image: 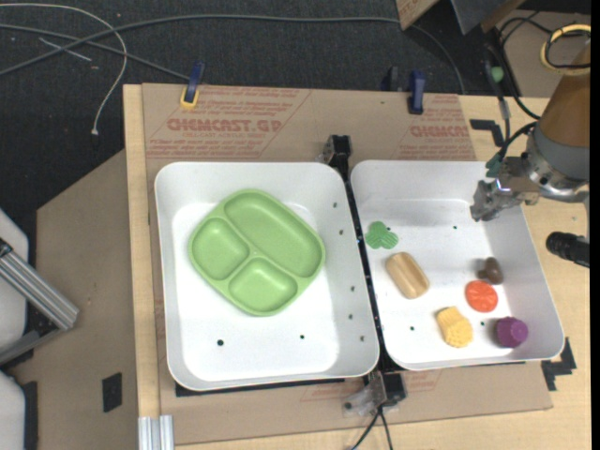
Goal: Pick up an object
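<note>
The right white bin (431, 187) holds several small toy foods: a green leafy piece (381, 236), a tan bread loaf (407, 275), a brown lump (490, 270), an orange-red round piece (481, 295), a yellow corn-like piece (455, 327) and a purple piece (510, 331). My gripper (487, 201) hangs over the bin's upper right part, above and apart from the brown lump. I see nothing between its fingers.
The left white bin (187, 326) holds a green three-compartment plate (256, 250). Both bins rest on a cardboard-covered bench (281, 120) with blue clamps at its back edge. Cables lie on the dark floor behind.
</note>
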`<action>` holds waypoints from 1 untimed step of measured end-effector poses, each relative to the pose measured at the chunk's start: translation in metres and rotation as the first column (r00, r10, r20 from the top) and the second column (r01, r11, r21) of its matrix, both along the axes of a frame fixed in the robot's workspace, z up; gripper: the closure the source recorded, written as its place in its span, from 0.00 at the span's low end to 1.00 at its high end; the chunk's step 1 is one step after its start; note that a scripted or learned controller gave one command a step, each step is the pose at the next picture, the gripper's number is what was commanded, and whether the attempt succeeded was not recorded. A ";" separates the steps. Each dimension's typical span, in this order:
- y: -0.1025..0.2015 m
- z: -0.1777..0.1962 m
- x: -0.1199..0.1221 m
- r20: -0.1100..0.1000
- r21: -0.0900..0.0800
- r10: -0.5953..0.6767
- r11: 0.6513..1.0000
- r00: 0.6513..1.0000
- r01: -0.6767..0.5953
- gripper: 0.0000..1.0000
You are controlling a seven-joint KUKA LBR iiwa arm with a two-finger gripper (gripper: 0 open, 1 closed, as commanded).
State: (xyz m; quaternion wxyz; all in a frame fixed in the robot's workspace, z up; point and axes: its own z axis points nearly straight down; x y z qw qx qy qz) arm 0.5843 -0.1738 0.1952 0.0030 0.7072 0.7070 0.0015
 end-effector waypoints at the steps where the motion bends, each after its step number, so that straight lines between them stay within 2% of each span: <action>1: 0.000 0.048 -0.007 0.000 0.001 0.001 1.000 1.000 -0.001 1.00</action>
